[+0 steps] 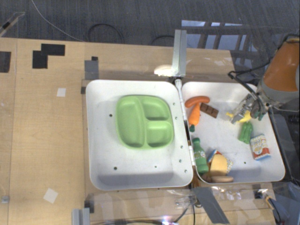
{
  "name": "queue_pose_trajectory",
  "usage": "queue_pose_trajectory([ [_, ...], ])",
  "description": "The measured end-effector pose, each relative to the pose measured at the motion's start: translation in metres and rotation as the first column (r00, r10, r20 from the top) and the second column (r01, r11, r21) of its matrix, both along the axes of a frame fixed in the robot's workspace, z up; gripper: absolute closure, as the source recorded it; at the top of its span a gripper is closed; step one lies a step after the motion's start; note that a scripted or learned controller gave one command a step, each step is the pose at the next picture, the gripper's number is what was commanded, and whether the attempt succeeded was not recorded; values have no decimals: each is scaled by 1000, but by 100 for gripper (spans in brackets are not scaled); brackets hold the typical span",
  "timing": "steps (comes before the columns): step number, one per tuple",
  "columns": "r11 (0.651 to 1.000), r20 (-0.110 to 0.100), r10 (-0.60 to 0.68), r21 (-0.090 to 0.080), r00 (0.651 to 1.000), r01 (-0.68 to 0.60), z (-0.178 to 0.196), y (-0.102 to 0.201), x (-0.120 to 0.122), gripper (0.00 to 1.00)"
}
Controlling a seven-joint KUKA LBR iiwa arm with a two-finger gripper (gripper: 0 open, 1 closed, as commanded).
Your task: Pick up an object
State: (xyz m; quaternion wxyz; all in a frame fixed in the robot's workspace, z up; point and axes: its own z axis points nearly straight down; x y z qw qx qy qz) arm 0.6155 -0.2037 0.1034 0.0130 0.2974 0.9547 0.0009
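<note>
At the near rim of the right bin you had a bread-like piece crowded against a green bottle, which lay along the divider. A small carton sat near the right wall with a green item just beside it on its far left. Bare floor stayed in the middle of that bin. The left bin carried a green divided tray with free white margin all round it. Farther back, a carrot, a brown bar and a sausage clustered by the divider. The gripper was low at the far right, over a yellow object; you couldn't tell its finger spread or whether it touched or held anything.
</note>
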Motion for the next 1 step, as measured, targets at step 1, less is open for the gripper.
queue_pose_trajectory([
  [1,993,-4,-118,6,993,118,108,55,-5,100],
])
